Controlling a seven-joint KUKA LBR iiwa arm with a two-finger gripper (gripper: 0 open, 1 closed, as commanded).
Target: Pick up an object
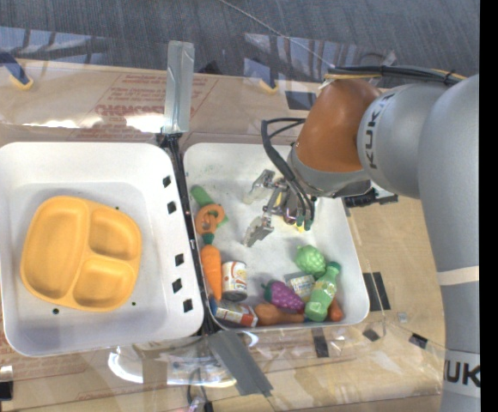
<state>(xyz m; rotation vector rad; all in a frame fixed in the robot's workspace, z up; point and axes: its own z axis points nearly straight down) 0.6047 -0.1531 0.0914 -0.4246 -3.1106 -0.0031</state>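
Note:
My gripper (pixel 259 205) hangs over the upper middle of the right bin (pixel 232 163), above bare white floor. Its two fingers (pixel 257 229) stand apart and nothing is between them, so it is open. Left of it, by the bin's left wall, lie a green and orange toy vegetable (pixel 205 213) and a carrot (pixel 211 269). Below it sit a small can (pixel 233 279), a bunch of purple grapes (pixel 285 296), a green bottle (pixel 321 295) and a lumpy green fruit (pixel 311 258). A small red-capped bottle (pixel 236 316) lies along the front wall.
The left bin (pixel 9 178) holds a yellow divided plate (pixel 81 251). A black divider with clips (pixel 179 230) runs between the bins. The arm's orange band (pixel 335 131) and grey body cover the right bin's far right corner.

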